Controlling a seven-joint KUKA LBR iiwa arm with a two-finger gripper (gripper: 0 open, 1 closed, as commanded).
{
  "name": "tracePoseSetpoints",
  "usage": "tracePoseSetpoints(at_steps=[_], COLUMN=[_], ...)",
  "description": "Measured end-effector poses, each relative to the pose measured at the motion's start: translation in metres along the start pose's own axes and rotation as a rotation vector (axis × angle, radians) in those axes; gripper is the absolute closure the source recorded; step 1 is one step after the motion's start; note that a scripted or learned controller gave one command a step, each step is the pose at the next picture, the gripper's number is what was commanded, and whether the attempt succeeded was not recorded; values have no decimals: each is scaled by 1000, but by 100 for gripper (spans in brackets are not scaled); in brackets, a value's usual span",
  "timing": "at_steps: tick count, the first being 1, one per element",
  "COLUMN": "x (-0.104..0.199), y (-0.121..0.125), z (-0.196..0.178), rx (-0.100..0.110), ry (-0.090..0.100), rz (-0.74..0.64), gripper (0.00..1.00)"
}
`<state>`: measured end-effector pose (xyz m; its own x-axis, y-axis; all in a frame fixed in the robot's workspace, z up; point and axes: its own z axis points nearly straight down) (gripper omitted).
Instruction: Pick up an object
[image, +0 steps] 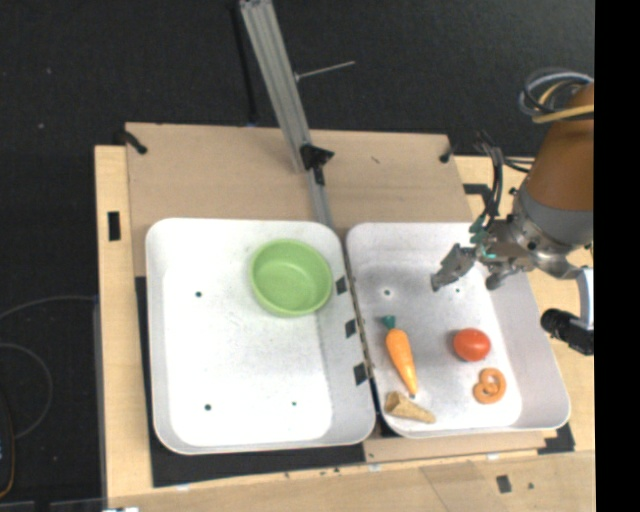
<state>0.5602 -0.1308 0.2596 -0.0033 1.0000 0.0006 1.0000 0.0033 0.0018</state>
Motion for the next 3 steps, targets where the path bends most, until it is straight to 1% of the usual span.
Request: tracePoseSetpoints(at_steps=[1,2,3], x=[0,0,3], y=[0,-7,-5], z=[0,45,89], rx=[-1,4,6], ry=[0,-3,-2], rz=[1,4,6], gripper=[0,0,0])
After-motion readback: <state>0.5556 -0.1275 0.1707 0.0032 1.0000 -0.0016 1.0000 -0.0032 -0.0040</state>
